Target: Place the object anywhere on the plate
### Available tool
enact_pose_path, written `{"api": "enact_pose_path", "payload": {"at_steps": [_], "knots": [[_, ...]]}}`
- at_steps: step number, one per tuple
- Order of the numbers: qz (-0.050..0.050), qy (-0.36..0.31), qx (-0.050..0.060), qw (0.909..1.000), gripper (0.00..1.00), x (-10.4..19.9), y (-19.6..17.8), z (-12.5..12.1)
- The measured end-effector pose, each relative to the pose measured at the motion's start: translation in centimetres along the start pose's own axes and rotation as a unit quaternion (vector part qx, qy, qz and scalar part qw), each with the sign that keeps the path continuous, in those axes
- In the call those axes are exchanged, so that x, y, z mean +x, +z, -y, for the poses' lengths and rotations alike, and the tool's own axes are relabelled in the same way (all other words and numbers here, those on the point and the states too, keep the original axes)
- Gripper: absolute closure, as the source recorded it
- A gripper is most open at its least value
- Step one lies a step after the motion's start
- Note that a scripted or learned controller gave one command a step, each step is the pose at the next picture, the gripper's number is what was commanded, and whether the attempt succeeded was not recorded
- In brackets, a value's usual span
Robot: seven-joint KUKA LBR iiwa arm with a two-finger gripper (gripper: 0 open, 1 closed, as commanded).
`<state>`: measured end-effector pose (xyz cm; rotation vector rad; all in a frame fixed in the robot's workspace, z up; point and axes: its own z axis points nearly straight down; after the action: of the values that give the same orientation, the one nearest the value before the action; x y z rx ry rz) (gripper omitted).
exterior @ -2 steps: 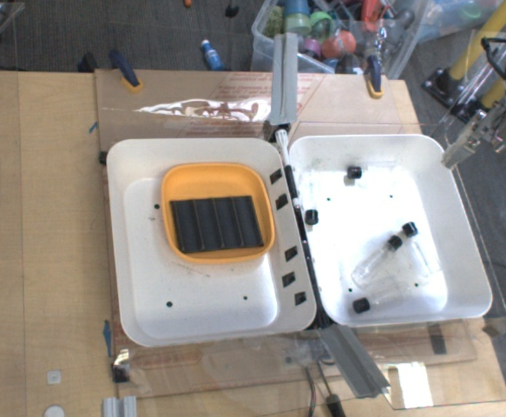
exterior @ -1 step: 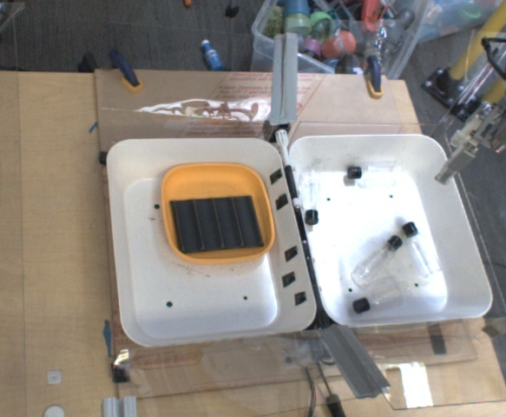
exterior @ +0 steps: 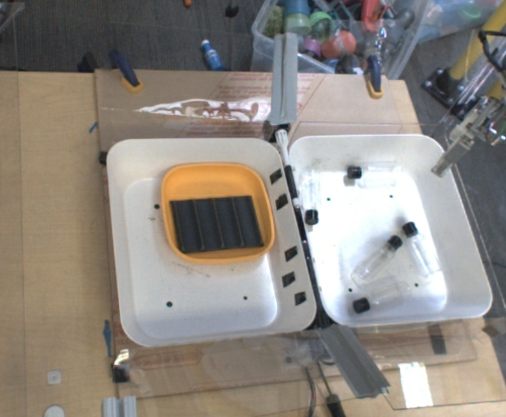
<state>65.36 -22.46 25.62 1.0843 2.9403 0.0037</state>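
An orange square plate (exterior: 217,177) sits in the left bin (exterior: 140,302). A black ridged rectangular object (exterior: 216,223) lies flat on the plate, within its rim. My gripper (exterior: 450,157) hangs at the far right, above the upper right corner of the right bin (exterior: 461,259), well away from the plate. It is small and partly cut off against the clutter behind it, and nothing can be seen in it.
The right bin holds several clear vials with black caps, such as one vial (exterior: 376,263) near the middle and another vial (exterior: 365,174) at the back. A grey divider (exterior: 282,85) runs between the bins. A box of toys (exterior: 348,16) stands beyond the bench.
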Motion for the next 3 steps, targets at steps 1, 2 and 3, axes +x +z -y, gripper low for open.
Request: {"api": "enact_pose_path", "payload": {"at_steps": [1,2,3], "knots": [[0.000,0.017,0.000,0.9999,0.00,-0.5,0.5,-0.4],[0.003,0.018,-0.003,0.9998,1.00,-0.7,-0.7,-0.4],[-0.001,-0.123,0.001,0.9925,1.00,1.8,-2.6,1.1]]}}
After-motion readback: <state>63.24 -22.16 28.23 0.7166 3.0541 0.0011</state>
